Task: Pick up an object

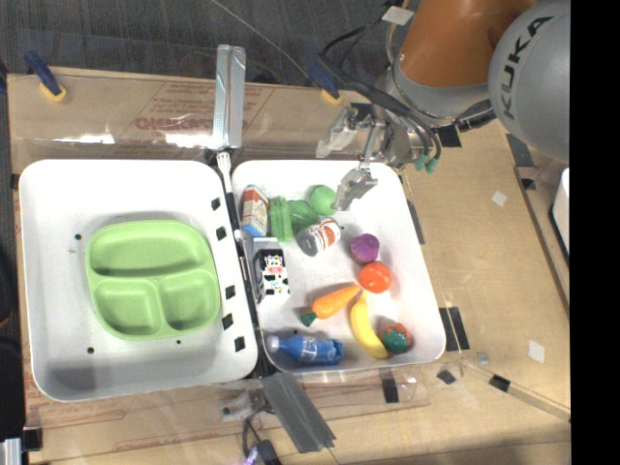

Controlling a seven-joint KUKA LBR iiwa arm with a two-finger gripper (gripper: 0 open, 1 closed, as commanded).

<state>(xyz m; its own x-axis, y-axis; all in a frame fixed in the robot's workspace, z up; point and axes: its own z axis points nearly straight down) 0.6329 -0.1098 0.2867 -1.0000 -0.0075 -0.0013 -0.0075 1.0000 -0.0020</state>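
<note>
A tan bench (484, 289) carries two white bins — left bin (39, 260), right bin (417, 279) — side by side.

A green divided tray (150, 277) lies in the left white bin (48, 356), which sits on the tan counter (504, 289). A grey metal bar (230, 95) stands upright at the far edge where the two bins meet. A blue clamp (44, 76) grips the counter's far left corner, and dark cables (339, 51) trail over the far side.
</note>
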